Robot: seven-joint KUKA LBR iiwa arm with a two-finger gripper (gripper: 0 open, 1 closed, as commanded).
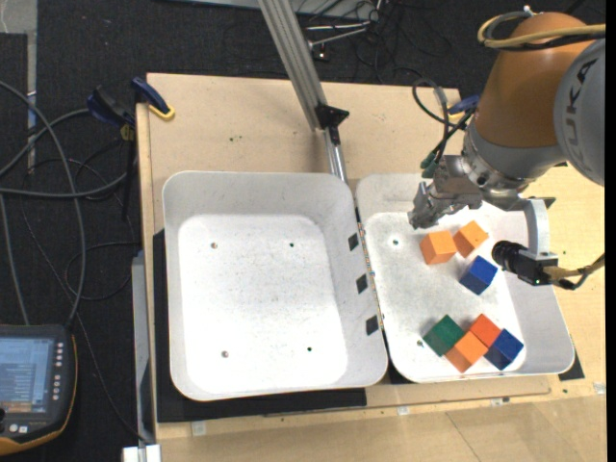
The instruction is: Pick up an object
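Orange cube (438, 246), the block nearest the tool (424, 213), is taken here as the likely target; it lies in the upper part of the right bin (395, 287), just beside a second orange block (472, 237) and close to a blue cube (478, 274). A separate cluster is seen near the bin's lower edge: a green cube (444, 335), an orange-red block (474, 341) and a dark blue cube (504, 348), packed so that they touch. The left bin (255, 277) is also in view.

Several failures can be foreseen. Because the two orange blocks sit almost against each other, a descent slightly off line could land a finger on the neighbour and push both aside instead of enclosing one. The tool is also placed towards the cube's upper left corner rather than squarely over it, so a closure from there might clip an edge and let the block skid across the smooth floor of the bin. The bin wall close by limits room for correction.

The arm (529, 94) is reached in from the right, its orange section bent over the bin and the wrist pointed downwards. The tool is held low above the bin floor, just beside the orange cube. Nothing is seen between its fingers; whether they are spread or pressed together cannot be told.
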